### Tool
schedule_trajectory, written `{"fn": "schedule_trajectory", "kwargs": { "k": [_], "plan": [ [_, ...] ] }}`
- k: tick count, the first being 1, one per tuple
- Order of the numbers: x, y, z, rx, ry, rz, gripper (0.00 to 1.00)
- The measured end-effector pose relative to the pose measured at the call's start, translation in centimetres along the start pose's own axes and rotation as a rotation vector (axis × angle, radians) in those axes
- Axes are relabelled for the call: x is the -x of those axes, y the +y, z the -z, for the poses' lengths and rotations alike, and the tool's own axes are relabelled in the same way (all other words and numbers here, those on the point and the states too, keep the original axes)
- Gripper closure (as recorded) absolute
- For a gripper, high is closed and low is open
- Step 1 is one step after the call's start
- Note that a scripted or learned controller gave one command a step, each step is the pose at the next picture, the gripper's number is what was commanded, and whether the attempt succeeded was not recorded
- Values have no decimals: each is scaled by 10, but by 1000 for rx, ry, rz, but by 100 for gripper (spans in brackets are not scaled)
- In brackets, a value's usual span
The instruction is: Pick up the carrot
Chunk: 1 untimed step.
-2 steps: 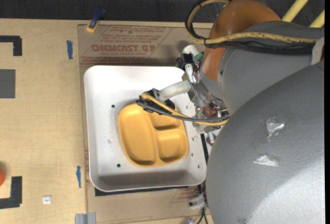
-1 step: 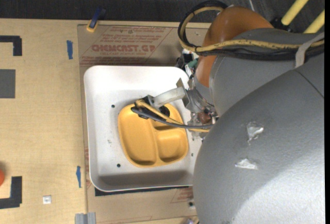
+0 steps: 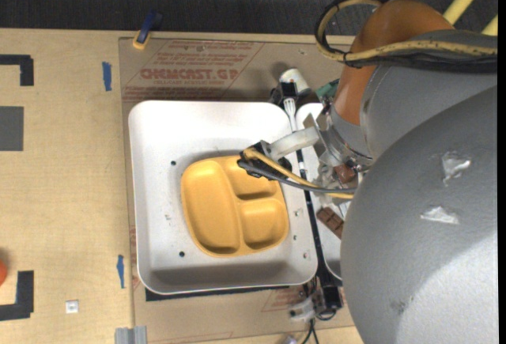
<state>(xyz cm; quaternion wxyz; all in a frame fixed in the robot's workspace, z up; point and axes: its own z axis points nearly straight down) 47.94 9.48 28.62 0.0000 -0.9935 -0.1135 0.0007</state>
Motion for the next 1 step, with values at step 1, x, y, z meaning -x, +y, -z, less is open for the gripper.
{"fn": "schedule_trajectory", "kwargs": {
  "k": [1],
  "plan": [
    [-45, -2, -37, 1, 2, -24, 100]
  ]
}}
